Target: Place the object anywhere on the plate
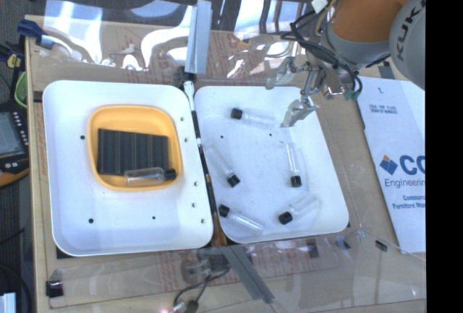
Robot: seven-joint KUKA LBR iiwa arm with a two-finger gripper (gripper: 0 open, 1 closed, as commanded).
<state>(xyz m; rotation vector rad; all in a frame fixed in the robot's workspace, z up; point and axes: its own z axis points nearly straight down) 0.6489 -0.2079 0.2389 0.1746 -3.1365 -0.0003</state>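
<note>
A yellow plate (103, 120) sits in the left white bin (65, 210), with a black ridged block (134, 149) on it. A clear vial with a black cap (148, 175) lies on the plate's front part, against the block's near edge. My gripper (288, 96) hangs over the far right corner of the right bin (329, 181). It is open, with nothing between its fingers, and it is far from the plate.
Several clear vials with black caps lie scattered in the right bin, among them one (246, 116) just left of the gripper and one (292, 163) below it. A white printed sheet (394, 160) lies to the right of the bins.
</note>
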